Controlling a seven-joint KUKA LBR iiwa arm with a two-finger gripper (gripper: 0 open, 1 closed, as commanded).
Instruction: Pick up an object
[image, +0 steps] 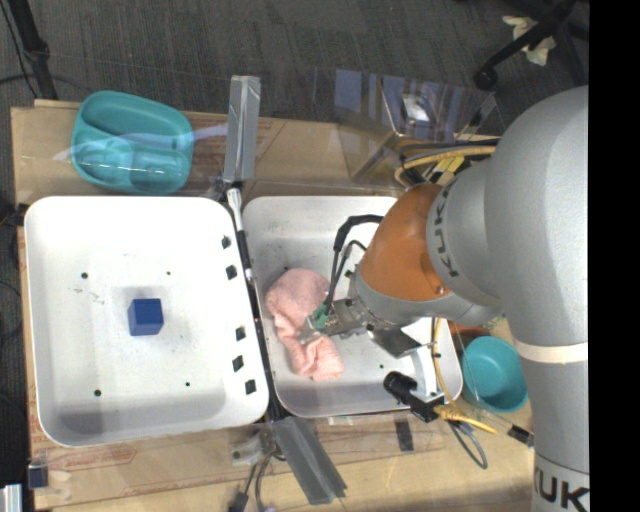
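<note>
Over the right bin (300, 225), my end effector (322, 322) presses into the pink cloth (298, 318) at the bin's nine o'clock side; whether it's open or closed, I cannot tell. Soft folds could slip free if I catch too little, I judge.

Bright, even overhead light, soft shadows inside the white bins (60, 300), sharp focus.

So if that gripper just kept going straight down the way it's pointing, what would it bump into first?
Most likely the pink cloth. The gripper points down at the crumpled cloth in the right bin, right over its middle. From this slanted view I can't judge the gap, and it may already be touching.
</note>
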